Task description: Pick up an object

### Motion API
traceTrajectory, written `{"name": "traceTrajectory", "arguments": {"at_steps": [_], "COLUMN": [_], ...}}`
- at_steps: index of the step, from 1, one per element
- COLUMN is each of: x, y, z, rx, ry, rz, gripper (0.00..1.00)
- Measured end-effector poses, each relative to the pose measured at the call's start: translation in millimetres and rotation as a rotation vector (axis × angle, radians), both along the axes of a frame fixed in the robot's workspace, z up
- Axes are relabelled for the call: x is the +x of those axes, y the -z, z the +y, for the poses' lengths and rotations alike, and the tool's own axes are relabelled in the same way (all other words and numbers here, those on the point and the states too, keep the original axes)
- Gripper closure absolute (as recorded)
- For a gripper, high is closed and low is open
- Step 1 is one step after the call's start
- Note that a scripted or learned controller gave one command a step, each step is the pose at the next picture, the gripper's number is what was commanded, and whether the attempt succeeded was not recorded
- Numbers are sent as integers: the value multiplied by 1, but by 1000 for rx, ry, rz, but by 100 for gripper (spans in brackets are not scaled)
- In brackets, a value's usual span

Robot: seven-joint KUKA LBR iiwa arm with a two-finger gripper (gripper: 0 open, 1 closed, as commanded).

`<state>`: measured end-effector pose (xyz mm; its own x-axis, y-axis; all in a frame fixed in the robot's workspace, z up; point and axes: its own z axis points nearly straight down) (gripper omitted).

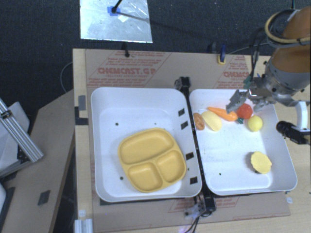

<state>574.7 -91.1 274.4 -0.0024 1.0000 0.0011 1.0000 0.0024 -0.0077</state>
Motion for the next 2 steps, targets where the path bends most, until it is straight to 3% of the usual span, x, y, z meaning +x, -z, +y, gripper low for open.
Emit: {"name": "traceTrajectory", "arguments": {"at_steps": [1,2], "x": [2,1], "y": [-5,37], "z": [0,4], "rx": [-1,-1], "ry": [-2,0], "rz": [-10,-6], "gripper": [0,0]}}
